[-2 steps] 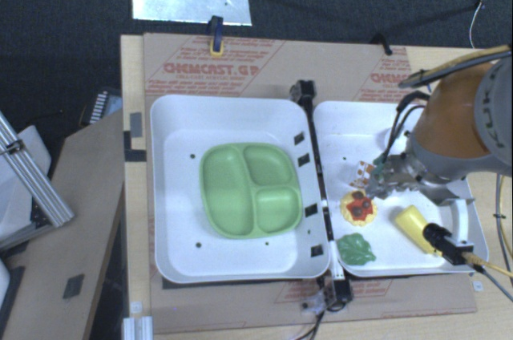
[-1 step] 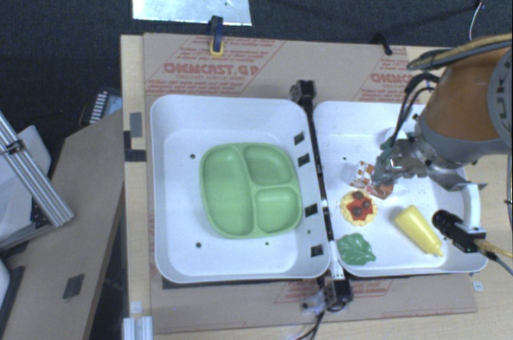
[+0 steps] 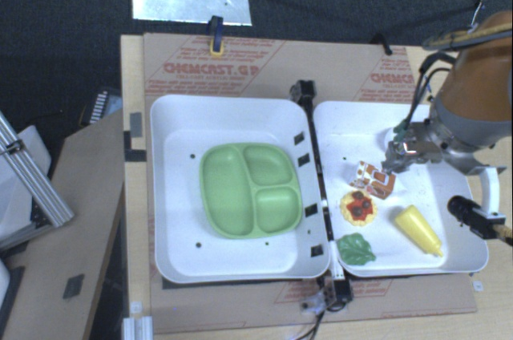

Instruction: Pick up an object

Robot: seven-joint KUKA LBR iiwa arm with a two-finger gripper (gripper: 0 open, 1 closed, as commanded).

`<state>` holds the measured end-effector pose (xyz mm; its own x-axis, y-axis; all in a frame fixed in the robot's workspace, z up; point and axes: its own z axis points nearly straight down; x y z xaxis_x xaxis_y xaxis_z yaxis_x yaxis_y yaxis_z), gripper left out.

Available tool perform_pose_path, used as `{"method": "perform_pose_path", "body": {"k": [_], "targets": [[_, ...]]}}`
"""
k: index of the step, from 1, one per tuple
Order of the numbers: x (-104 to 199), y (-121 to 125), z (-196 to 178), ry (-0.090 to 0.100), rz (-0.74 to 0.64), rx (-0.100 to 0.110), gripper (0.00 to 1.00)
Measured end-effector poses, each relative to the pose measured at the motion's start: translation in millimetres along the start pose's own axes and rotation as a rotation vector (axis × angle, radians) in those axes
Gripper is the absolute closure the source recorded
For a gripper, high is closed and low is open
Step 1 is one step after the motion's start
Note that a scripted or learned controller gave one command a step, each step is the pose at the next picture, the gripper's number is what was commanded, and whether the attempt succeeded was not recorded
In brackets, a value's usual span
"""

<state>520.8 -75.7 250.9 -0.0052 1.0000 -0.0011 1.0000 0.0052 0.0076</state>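
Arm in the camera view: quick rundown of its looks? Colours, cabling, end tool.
The arm has a bulky rounded body, orange above and grey below near the wrist. Thin dark cables loop along its left side. The pincer is a small metallic grey assembly with a reddish spot on it. A black cylindrical part sticks out below the arm.

Both bins white. Divided plate, left of frame: pale green. Right bin: small packet red, white and brown print; round piece yellow with red and dark spots; leafy piece green; bottle yellow. Table tan with red lettering. Arm grey, orange band.
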Motion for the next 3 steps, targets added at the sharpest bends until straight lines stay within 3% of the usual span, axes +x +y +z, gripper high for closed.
{"method": "perform_pose_path", "body": {"k": [2, 3], "targets": [[95.0, -14.6, 24.4, 0.003, -0.004, 0.007, 1.00], [157.2, -15.7, 27.8, 0.004, -0.006, 0.007, 1.00]]}}
